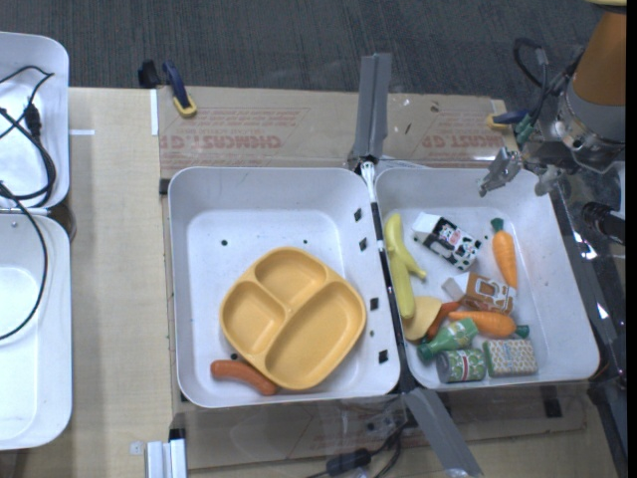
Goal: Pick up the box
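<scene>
The box point(513, 358) is lying at the right bin's point(572, 267) near edge, touching the can point(461, 364) and crowded by a carrot point(486, 322), so neighbours risk getting snagged. Farther off, the gripper point(518, 167) is hovering at the far rim; its grasp state probably cannot be told.

The right bin's point(557, 361) far strip lies bare, open to a descent. Its near half is crowded: the box point(513, 357) sits wedged against a can point(461, 365), a bottle point(450, 338) and a carrot point(486, 322). The left bin point(199, 267) has free floor around the yellow plate point(292, 317)
</scene>
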